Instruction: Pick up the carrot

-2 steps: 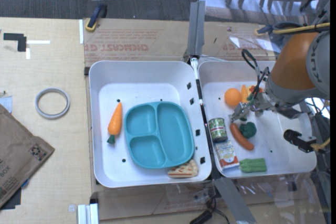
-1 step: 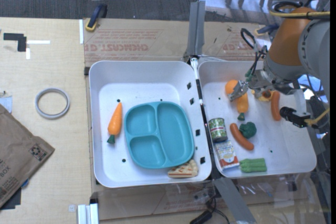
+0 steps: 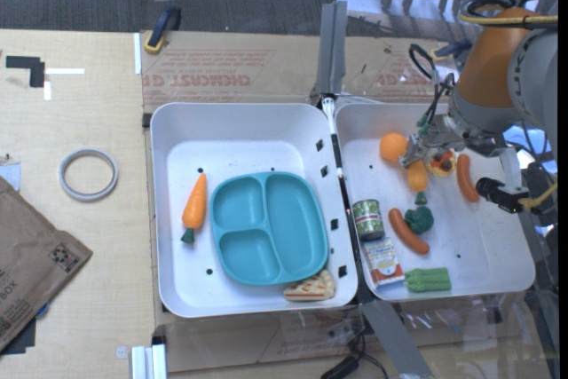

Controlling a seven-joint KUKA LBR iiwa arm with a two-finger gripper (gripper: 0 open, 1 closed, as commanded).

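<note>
Two white bins [image 3: 169, 191] side by side: carrot [image 3: 194, 204] at nine o'clock of teal tray [image 3: 269, 226]; gripper [image 3: 424, 153] in other bin, finger state indiscernible.

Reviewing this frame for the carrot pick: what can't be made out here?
- Gripper, camera view: its fingers sit among the toys in the right bin, too small and cluttered to tell their state or whether they hold anything.
- Small yellow-red item beside the gripper: partly covered by it, identity unclear.
- Can label: too small to read.
- Carrot in the left bin: plainly visible.
</note>
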